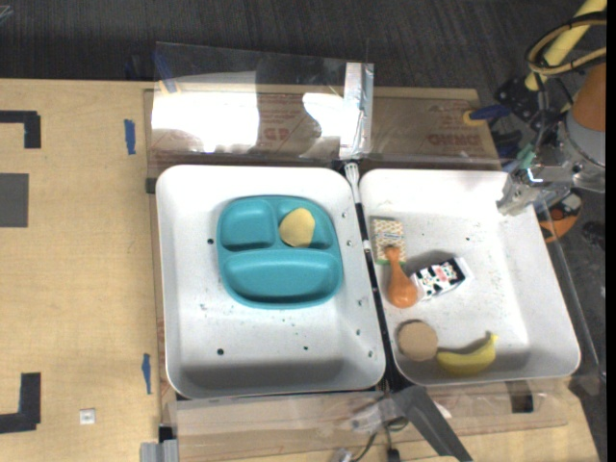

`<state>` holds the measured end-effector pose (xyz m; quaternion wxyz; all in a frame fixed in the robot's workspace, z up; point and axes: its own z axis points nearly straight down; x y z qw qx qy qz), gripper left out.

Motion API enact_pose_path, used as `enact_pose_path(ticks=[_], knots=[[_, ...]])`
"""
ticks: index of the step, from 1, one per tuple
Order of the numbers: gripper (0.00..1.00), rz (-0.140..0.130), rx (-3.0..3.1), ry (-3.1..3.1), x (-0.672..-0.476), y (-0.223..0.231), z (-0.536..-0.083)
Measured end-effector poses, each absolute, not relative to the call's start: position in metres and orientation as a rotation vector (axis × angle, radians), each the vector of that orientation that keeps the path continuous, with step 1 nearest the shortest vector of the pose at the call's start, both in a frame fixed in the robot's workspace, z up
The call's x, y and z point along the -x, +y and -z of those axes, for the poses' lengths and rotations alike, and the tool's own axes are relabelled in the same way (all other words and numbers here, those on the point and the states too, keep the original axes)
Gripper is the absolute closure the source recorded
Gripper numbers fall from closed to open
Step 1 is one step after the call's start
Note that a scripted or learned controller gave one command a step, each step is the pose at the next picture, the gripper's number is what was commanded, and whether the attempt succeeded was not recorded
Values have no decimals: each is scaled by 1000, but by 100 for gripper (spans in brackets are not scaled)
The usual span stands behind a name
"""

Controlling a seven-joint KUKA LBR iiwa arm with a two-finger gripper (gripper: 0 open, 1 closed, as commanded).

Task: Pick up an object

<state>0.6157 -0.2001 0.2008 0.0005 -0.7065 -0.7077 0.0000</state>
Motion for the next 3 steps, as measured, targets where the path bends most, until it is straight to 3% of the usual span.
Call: enact_pose_path(ticks=[1,2,3], knots=[[0,-3,2058,-2368,-573,-154,-144],[0,1,1448,-2785,-597,-146,-99],[0,2,1567,-2722,-552,-144,-96]])
